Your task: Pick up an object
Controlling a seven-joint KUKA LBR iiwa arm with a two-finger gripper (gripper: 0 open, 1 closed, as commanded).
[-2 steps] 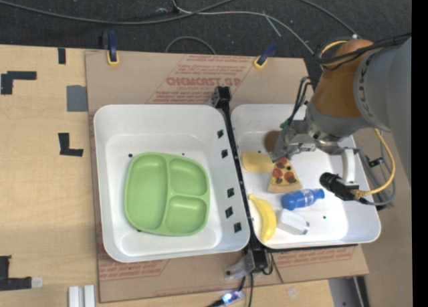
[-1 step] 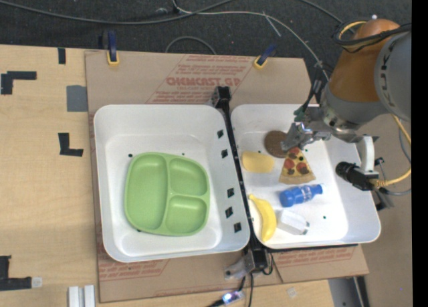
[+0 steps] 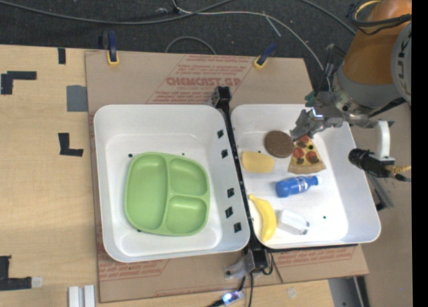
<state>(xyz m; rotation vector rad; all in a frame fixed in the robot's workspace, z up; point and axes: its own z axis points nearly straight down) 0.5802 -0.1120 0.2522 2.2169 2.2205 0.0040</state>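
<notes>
The right bin [image 3: 348, 185] holds a brown round cookie [image 3: 277, 143], a pizza slice [image 3: 307, 155], a pale yellow block [image 3: 257, 162], a blue bottle [image 3: 295, 185], a banana [image 3: 263, 217] and a small white piece [image 3: 292, 221]. My gripper [image 3: 305, 125] hangs low over the bin's back part, just above the top of the pizza slice and right of the cookie. Nothing shows between its fingers.
The left bin [image 3: 107, 165] carries a green divided plate [image 3: 167, 194]. A black divider [image 3: 229, 165] runs between the bins. Cables cross the dark floor behind the bench. The arm's grey and orange body [image 3: 374, 51] looms over the right bin's far right corner.
</notes>
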